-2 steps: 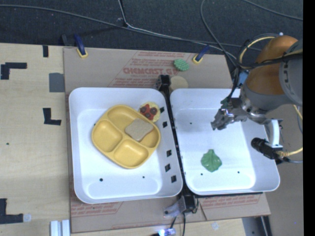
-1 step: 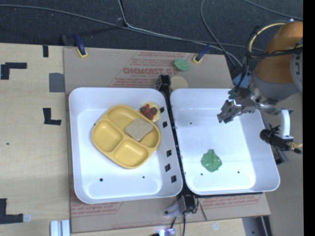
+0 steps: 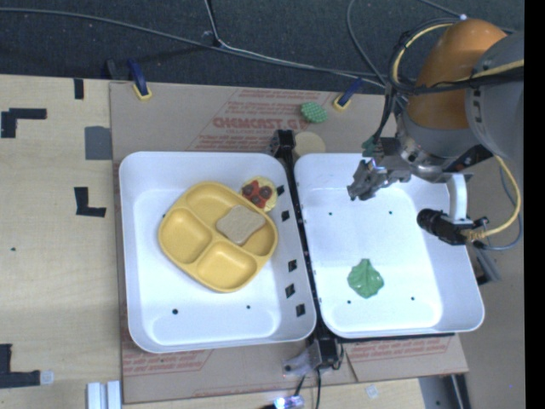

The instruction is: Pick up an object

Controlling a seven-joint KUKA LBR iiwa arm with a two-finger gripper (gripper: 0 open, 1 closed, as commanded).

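A green leaf-shaped piece lies on the floor of the right bin, toward its front. My gripper hangs over the back part of that bin, well behind the green piece and apart from it. Its dark fingers point down and left with nothing visible between them. In the left bin a yellow divided plate carries a tan slice of bread. A small red and dark berry-like piece rests at the plate's back right corner.
A small green dotted object sits on the cardboard behind the bins. Blue clamps hold the cardboard's back edge. A black divider runs between the bins. Cables loop above the arm's orange band.
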